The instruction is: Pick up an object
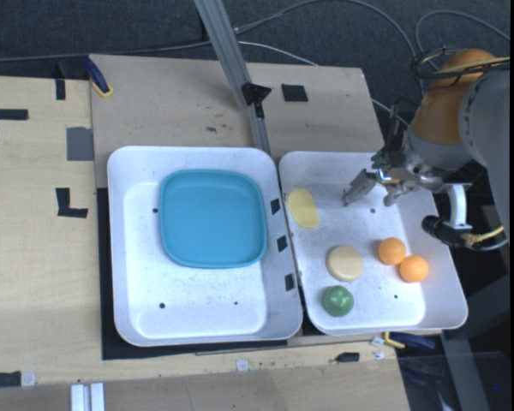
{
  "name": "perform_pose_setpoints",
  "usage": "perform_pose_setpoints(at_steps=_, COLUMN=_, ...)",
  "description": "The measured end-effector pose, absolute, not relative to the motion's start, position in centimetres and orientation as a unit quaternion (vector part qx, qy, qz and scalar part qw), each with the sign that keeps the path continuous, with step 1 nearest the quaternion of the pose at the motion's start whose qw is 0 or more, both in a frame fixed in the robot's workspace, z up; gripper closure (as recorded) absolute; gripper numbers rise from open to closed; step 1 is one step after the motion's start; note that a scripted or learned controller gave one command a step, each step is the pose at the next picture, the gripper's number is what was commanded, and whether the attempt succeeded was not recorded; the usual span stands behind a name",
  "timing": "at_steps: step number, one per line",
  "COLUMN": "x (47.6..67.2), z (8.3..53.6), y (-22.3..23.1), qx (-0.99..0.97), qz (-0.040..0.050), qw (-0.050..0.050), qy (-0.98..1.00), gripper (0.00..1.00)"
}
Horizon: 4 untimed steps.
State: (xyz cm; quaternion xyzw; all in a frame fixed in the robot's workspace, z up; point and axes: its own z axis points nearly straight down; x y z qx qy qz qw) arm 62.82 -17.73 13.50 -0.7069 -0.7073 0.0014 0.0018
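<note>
Lowest in the right white bin (437, 311), close to its front rim, sits a small green rounded object (337, 300), with a cream rounded one (345, 263) just above it. Two orange balls (392, 250) (414, 268) lie close together to the right of these, near the bin's right side. A pale yellow oblong piece (304, 207) rests by the left wall, its long axis running roughly front to back. No readable writing shows on anything. The grey two-finger gripper (373, 190) hangs over the bin's upper part, fingers spread apart with nothing between them, well clear of every object. The left white bin (128, 255) holds a blue square plastic plate (212, 217)
</note>
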Motion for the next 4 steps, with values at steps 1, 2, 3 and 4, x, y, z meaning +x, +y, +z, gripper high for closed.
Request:
perform_pose_setpoints(at_steps=1, x=62.8, z=8.8, y=-17.7, qx=-0.707, qz=0.0004, qw=0.0, qy=-0.707, gripper=0.0)
perform_pose_setpoints(at_steps=2, x=62.9, z=9.9, y=-17.7, qx=-0.707, qz=0.0002, qw=-0.001, qy=-0.708, gripper=1.0)
perform_pose_setpoints(at_steps=3, x=63.7, z=14.6, y=-17.2, qx=-0.707, qz=-0.0008, qw=-0.001, qy=-0.707, gripper=1.0)
perform_pose_setpoints(at_steps=4, x=63.6, z=20.9, y=-17.2, qx=-0.707, qz=-0.0014, qw=-0.002, qy=-0.707, gripper=1.0)
